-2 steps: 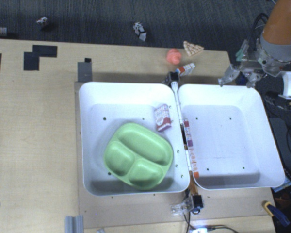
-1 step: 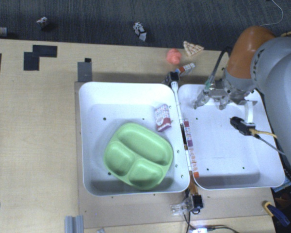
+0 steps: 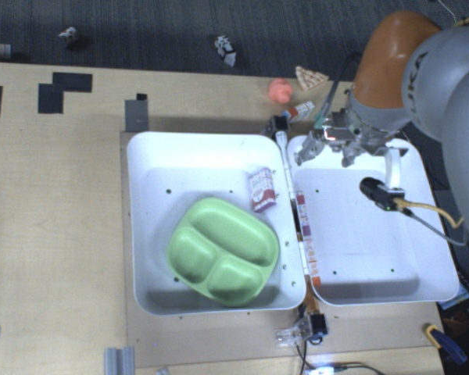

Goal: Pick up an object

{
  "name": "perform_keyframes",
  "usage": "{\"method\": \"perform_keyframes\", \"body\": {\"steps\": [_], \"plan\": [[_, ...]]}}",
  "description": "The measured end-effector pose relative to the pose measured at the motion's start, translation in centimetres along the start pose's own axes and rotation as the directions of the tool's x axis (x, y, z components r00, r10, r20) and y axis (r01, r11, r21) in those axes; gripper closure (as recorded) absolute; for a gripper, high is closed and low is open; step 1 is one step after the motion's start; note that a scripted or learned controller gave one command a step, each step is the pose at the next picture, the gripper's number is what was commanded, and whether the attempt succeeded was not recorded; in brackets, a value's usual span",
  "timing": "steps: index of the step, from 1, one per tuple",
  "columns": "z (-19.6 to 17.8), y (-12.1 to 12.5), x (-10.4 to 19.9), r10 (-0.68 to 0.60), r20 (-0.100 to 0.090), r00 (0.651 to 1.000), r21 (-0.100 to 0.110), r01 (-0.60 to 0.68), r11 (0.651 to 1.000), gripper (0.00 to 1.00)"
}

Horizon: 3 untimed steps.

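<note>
A green divided plate (image 3: 223,250) lies tilted in the left bin (image 3: 152,209), towards its front. A small red and white packet (image 3: 262,189) rests behind the plate, close to the wall between the bins. My gripper (image 3: 324,156) hangs over the back left corner of the right bin (image 3: 422,272). Its fingers (image 3: 300,155) are spread open with nothing between them. It is well apart from the packet and the plate.
On the bench behind the bins lie a pink ball (image 3: 280,91), a tan wedge-shaped toy (image 3: 311,77) and a small red and white item (image 3: 299,112). Labelled strips run along the wall between the bins (image 3: 299,225). The arm's bulk covers the back right.
</note>
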<state>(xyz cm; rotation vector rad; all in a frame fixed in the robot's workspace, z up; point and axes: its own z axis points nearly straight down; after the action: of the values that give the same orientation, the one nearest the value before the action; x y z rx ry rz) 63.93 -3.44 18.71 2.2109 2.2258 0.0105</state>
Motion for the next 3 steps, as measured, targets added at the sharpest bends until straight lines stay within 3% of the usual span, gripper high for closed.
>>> {"method": "perform_keyframes", "body": {"steps": [1,2,3], "plan": [[9.4,-3.6,-5.1,0.006,0.002,1.0,0.009,-0.006,1.0,0.0],[3.0,-2.8,-16.0,0.005,0.005,1.0,0.002,-0.005,1.0,0.0],[10.2,1.9,-16.1,0.001,0.002,1.0,0.003,-0.001,1.0,0.0]]}}
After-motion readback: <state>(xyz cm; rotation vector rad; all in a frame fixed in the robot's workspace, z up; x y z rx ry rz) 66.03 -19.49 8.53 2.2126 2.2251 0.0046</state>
